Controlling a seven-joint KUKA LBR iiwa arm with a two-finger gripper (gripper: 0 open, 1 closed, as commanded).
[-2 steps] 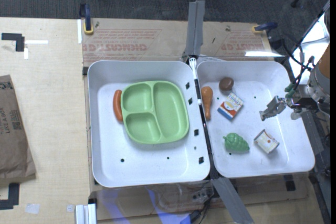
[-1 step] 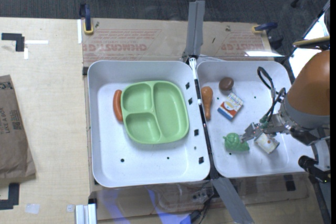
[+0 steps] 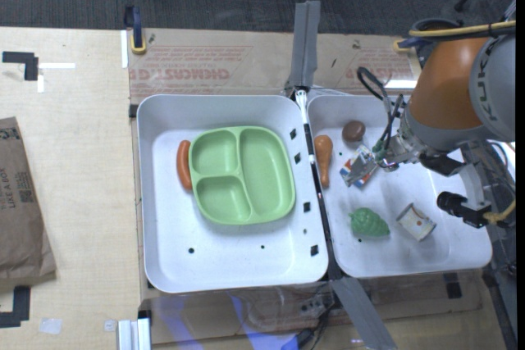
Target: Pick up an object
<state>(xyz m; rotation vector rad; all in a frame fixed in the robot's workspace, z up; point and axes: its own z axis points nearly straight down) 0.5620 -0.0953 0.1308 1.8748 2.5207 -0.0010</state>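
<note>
1. The tool (image 3: 361,168) hangs low in the right bin (image 3: 459,258), toward its far-left part, at the end of the grey arm (image 3: 459,86) with the orange band that reaches in from the right. Its tip is a small cluster of blue, red and metal parts, and I cannot tell whether it is released, clenched or grasping anything.
2. Nothing is clearly seen lifted by the tool, so I judge the pick as not yet done; the tool looks positioned for a try among the objects at the far-left of this bin.
3. Closest to the tool, just to its left, an orange carrot-shaped toy (image 3: 323,156) lies along the bin's left wall. Just beyond the tool, toward the far side, sits a small brown rounded object (image 3: 353,130).
4. Nearer in the same bin, a green leafy toy (image 3: 369,223) rests on the floor, and to its right a small white-and-tan block (image 3: 415,221) lies tilted. Both are apart from the tool.
5. In the left bin (image 3: 164,258), a green divided plate (image 3: 244,174) lies flat, with an orange sausage-shaped toy (image 3: 184,165) just beside its left edge.
6. What remains, as I judge it: closing on one object and raising it clear of the bin.
7. On the tabletop (image 3: 74,176) at far left lies a brown paper bag (image 3: 20,201).
</note>
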